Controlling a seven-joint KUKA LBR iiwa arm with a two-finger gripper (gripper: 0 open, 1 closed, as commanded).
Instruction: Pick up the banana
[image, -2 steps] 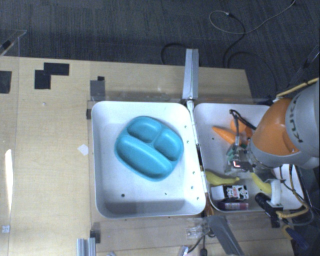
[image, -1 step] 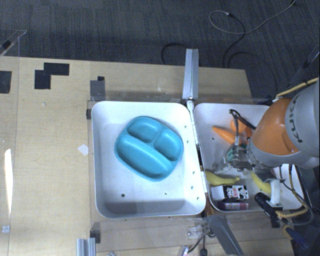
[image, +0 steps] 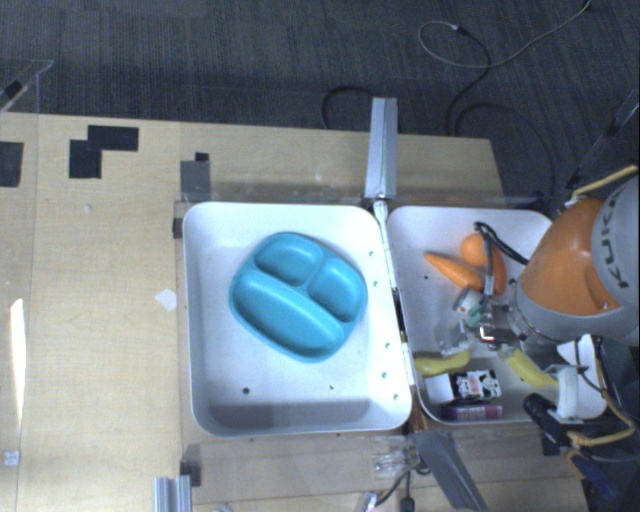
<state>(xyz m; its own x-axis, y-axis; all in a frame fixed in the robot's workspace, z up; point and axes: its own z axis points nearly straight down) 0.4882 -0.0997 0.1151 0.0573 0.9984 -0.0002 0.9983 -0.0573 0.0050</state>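
Two shallow white bins are seen side by side from above. The left bin (image: 200, 400) holds a blue divided plate (image: 298, 294). The right bin (image: 440, 225) holds an orange carrot (image: 452, 268) near its upper middle, a small dark packet (image: 472, 385) at the near edge, and yellow pieces that are taken to be the banana (image: 440, 363), lying low in the bin just beside the divider; a second yellow piece is seen to the right of the packet. The gripper (image: 487, 322) is positioned over the middle of the right bin, between carrot and banana, under the grey and orange arm (image: 585, 262). The approach step is judged to be in hand; nothing yellow is seen between the fingers. How far the end effector is opened cannot be told. A short move toward the divider and a descent onto the banana would be called for next.
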